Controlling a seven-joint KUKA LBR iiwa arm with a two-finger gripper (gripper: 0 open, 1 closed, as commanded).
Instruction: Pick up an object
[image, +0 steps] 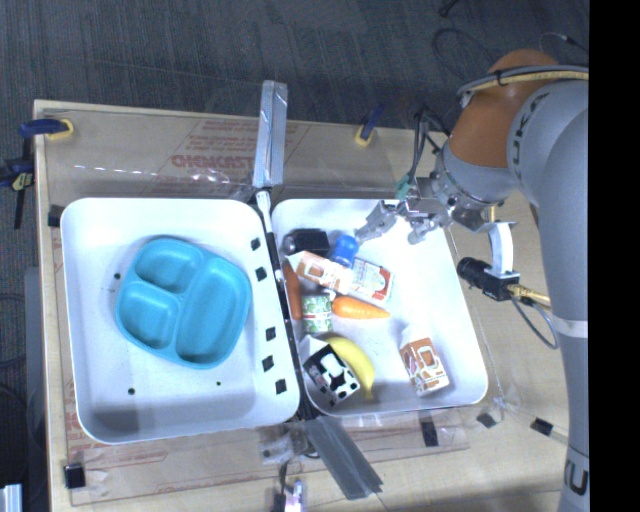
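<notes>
pincer open, above right bin

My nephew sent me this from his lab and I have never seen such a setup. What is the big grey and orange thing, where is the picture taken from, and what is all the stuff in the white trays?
The picture comes from one fixed camera above a bench, looking down at a slant. The grey and orange thing is a robot arm reaching in from the right. At its tip is a pincer with two fingers, spread open and holding nothing, above the back of the right bin.

The left bin holds a blue divided tray. The right bin holds small items: a carrot, a banana, a red and white pack, a small brown carton, a green can, a black item and a black and white item. The arm's job is to pick one up.
</notes>
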